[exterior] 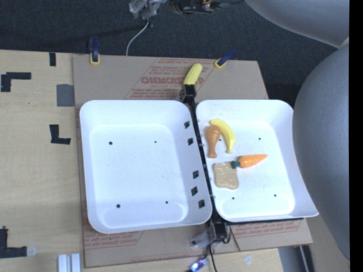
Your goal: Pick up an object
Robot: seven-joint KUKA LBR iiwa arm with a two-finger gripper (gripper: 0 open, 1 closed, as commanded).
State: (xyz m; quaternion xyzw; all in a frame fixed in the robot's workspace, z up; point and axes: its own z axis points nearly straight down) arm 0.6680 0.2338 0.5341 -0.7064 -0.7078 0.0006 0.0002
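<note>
Wooden bench (34, 197): pale wood with black marks is seen at the left, and a brown cardboard sheet (142, 237) lies under both bins.
Near clamp (209, 238): a dark metal clamp is set at the near edge, where the two bins meet.
Left bin (91, 152): white and shallow, it lies touching the right bin along a seam with black clips.
Right bin (283, 152): white; all four toy foods are grouped in its left half, close to the seam.
Bread slice (226, 175): tan and roughly square, it is laid flat as the nearest of the four, just beside the carrot's green end.
Carrot (251, 161): orange, with its long axis running left to right and slightly tilted; the tip points right and a little away, the green top left.
Drumstick (212, 139): orange-brown, with its long axis running near to far; the thick end is far, the thin end points toward the bread slice.
Banana (224, 134): yellow and curved, it runs from far-left to near-right, touching or just beside the drumstick.
Far clamp (193, 74): a yellow-handled clamp is set on the far end of the seam.
Arm (329, 123): grey bulk is seen along the right and upper right.
Gripper (148, 0): blurred, it is seen beyond the bench, well apart from the bins; open or closed cannot be told.
</note>
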